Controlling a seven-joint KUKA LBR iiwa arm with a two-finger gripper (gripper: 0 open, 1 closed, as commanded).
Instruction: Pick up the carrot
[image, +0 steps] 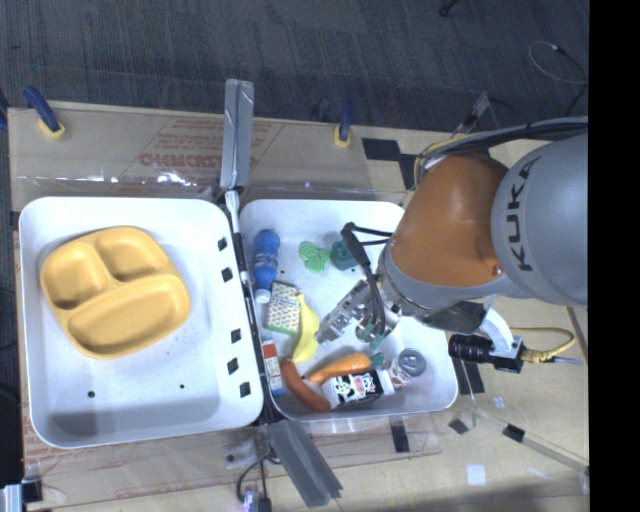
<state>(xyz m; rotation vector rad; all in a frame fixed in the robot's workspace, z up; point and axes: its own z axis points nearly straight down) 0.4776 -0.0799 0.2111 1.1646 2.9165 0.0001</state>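
Just below hand (352, 322) — carrot (338, 367)

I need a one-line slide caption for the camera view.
Tool hovering above the carrot in the cluttered right bin.

right bin (300, 212): the arm's orange band and grey wrist are covering its right side and back right corner.
end effector (362, 322): its fingers are blurring into the metal parts around them, so their spread is not showing.
carrot (338, 366): its right tip is lying close under the end effector; whether they are touching is not showing.
green items (318, 256): the right one is sitting partly behind a black cable, and their shapes are reading too small to name.
carton (356, 387): its print is showing too small to read.
counter (120, 140): its left and bottom edges are running out of the view.
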